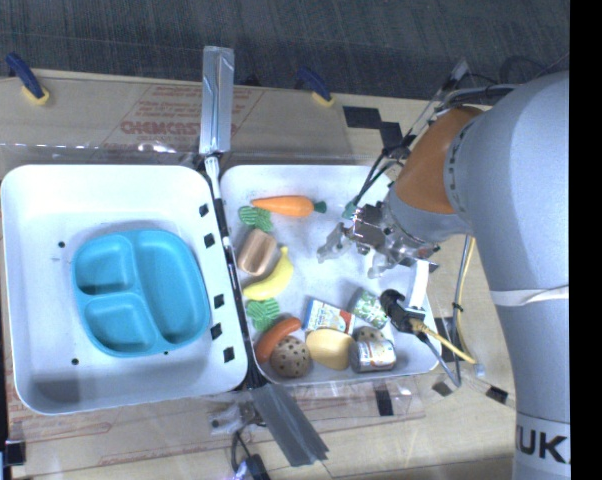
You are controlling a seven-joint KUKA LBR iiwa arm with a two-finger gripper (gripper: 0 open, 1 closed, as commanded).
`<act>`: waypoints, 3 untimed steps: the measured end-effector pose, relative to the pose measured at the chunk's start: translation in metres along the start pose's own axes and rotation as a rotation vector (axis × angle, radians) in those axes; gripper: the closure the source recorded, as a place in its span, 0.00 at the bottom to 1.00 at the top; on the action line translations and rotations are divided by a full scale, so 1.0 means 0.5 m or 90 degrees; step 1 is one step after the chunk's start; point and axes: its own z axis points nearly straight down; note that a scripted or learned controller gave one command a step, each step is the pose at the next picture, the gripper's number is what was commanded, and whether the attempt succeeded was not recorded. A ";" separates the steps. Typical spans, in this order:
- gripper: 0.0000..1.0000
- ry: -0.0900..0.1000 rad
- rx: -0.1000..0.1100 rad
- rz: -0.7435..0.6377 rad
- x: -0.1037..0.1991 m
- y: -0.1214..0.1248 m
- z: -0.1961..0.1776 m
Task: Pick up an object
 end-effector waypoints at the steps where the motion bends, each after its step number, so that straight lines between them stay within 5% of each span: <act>1: 0.00 0.000 0.001 0.089 -0.075 -0.167 0.032; 2: 0.00 0.000 0.001 0.342 -0.054 -0.093 -0.001; 3: 0.00 0.001 0.001 0.640 -0.051 -0.068 -0.151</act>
